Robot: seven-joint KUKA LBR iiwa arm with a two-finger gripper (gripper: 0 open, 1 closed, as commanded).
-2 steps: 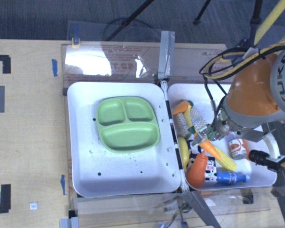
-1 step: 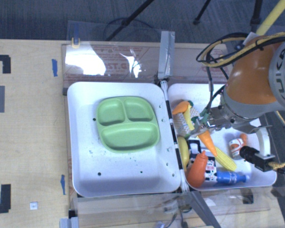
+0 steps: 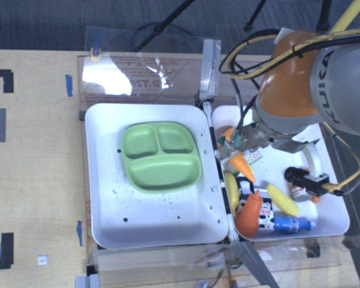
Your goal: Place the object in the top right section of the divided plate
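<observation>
The green divided plate (image 3: 161, 155) lies in the left bin (image 3: 108, 191), with two small sections at its far side and one large section at its near side; nothing rests on it. My gripper (image 3: 243, 141) is low in the right bin (image 3: 333, 212), close to the wall between the bins. Right under it lies an orange toy carrot (image 3: 243, 165). A small orange and green piece (image 3: 228, 135) shows just left of the gripper, partly hidden by it.
The right bin also holds a yellow banana (image 3: 231, 189), a corn cob (image 3: 282, 200), an orange-red pepper (image 3: 248, 216), a blue bottle (image 3: 290, 224) and a black-and-white pack (image 3: 264, 213). A clear panel (image 3: 144, 74) stands behind the left bin.
</observation>
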